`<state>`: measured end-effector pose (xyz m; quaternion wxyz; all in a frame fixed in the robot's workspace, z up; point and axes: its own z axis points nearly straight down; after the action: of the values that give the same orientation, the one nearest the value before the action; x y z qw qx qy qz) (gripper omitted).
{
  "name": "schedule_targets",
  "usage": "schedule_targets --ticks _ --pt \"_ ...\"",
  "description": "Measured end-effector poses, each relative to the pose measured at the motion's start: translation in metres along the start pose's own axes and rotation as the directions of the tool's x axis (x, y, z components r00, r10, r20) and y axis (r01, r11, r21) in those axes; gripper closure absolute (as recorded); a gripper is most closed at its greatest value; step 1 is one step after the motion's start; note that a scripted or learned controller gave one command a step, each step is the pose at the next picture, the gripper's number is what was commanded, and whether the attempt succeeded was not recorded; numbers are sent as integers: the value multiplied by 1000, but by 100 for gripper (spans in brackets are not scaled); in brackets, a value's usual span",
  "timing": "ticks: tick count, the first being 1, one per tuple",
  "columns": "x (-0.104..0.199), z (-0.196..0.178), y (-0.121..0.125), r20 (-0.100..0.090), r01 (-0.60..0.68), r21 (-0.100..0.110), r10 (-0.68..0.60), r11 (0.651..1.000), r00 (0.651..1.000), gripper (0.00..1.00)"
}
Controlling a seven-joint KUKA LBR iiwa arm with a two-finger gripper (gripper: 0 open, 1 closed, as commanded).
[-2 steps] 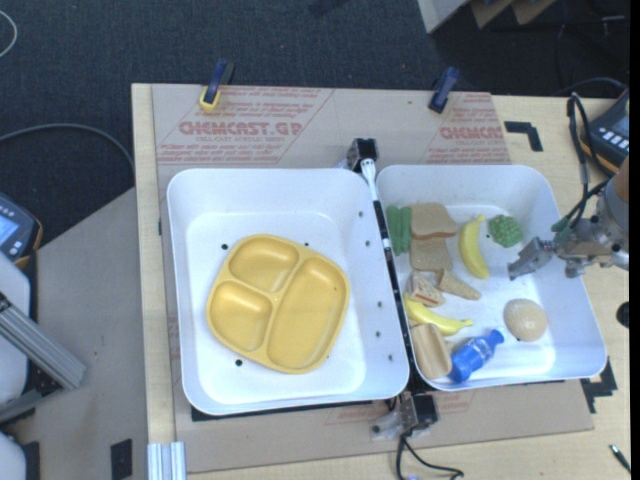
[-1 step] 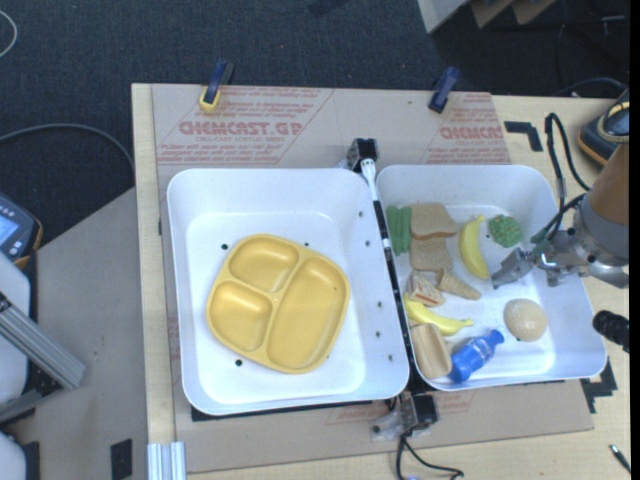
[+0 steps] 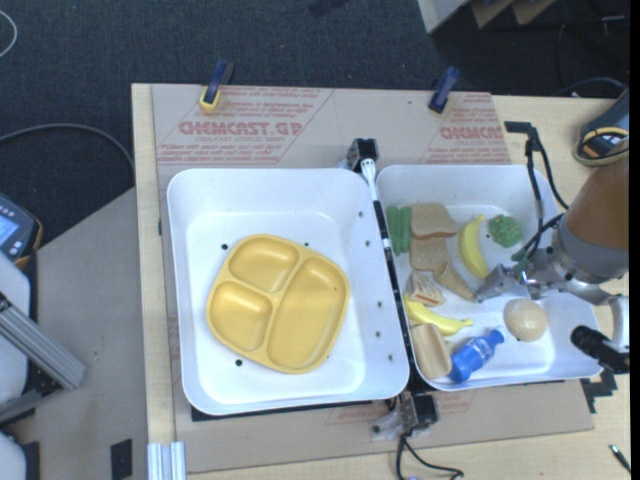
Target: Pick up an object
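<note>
Reaching in from your right, the end effector (image 3: pixel 497 286) sits low in the right bin (image 3: pixel 560 368), between the banana (image 3: pixel 471 247) and a pale round object (image 3: pixel 525 320); its opening: cannot tell. Left bin (image 3: pixel 190 268) holds a yellow divided plate (image 3: pixel 278 302).

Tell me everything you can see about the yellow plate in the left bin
The yellow plate is a rounded, sectioned dish that looks like matte plastic, with raised ridges dividing it into three compartments: two smaller ones on its left half and one larger on its right. It lies flat and right side up, turned at a slight angle, near the middle of the left bin. Nothing sits in its compartments, and it touches only the bin floor.
</note>
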<state>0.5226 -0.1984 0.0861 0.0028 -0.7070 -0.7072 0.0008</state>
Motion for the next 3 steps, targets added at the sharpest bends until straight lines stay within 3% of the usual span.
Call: schedule_targets --ticks 1,3 --pt "-1 -13 1 3 0 -6 0 1000 1000 100" --pt "7 -116 -2 6 1 -11 -1 1000 1000 100"
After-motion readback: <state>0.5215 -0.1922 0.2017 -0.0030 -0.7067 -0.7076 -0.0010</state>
